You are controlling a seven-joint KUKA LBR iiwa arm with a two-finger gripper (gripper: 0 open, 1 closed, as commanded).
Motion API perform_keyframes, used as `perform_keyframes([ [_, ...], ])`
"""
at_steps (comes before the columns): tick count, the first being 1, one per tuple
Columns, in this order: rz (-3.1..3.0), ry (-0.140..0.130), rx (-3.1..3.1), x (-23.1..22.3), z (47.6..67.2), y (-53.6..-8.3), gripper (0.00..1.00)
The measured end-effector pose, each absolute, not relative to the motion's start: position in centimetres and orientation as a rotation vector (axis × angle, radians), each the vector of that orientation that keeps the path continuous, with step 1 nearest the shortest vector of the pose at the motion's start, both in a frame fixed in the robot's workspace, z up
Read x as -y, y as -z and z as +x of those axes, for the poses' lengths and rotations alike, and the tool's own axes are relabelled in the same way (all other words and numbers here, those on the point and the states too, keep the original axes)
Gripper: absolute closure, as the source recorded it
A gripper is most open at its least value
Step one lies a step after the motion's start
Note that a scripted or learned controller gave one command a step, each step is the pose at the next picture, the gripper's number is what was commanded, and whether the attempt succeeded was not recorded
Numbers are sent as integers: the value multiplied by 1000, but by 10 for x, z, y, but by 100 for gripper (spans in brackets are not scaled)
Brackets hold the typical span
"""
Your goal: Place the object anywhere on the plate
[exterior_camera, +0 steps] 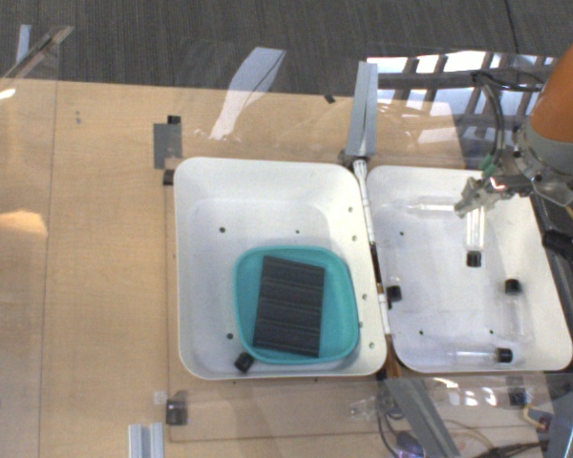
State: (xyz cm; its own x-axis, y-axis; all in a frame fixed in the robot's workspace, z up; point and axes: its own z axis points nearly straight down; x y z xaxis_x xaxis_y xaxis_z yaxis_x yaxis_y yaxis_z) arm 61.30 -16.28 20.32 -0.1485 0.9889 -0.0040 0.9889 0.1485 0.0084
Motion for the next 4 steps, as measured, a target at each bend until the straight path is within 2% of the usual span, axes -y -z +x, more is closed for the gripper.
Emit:
perform_keyframes([
  [1,1925,-4,-2478,80,581,-185,100],
  [2,1798,-6,-2571,17,533,-195,100],
  [3,1594,-8,-2703,-53,497,-185,100],
  [4,1595,-7,-2702,-53,497,-185,0],
])
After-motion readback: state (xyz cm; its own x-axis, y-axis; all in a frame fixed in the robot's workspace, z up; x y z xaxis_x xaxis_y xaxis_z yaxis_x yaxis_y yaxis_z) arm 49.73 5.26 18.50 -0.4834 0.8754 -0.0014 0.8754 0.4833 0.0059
